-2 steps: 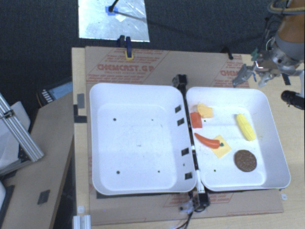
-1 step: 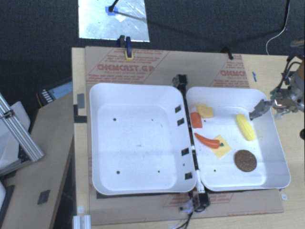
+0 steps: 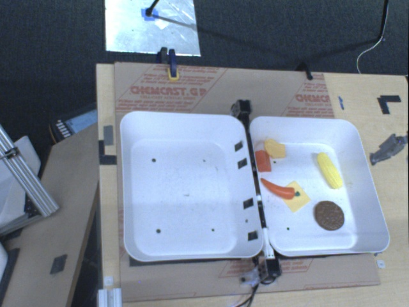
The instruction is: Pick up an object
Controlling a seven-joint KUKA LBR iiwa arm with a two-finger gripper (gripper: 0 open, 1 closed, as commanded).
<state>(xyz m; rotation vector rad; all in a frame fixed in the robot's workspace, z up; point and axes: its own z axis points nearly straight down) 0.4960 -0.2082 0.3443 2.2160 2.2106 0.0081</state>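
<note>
**Picking a toy from the right bin**

The tabletop [image 3: 358, 88] is holding two white bins side by side. The left bin [image 3: 182, 184] is sitting on the left side, and the right bin [image 3: 367, 190] is keeping all the toy food inside it.

The brown cookie [image 3: 329, 215] is lying near the front right corner. The yellow corn [image 3: 329, 170] is lying just behind it, toward the right wall. A flat yellow cheese slice [image 3: 298, 199] is lying in the middle, and a red chili pepper [image 3: 277, 187] is touching its top edge. A small orange block [image 3: 262, 160] and a yellow chunk [image 3: 275, 148] are sitting close together near the left wall.

The end effector [image 3: 387, 148] is peeking in at the right edge, outside the bin wall. I cannot tell how it is set.

The corn looks like the best pick, since it is standing apart from the others and lying nearest the end effector, just left of it and a little toward the front. A good try would mean coming straight down over the corn's middle and squeezing across its thin side.
</note>
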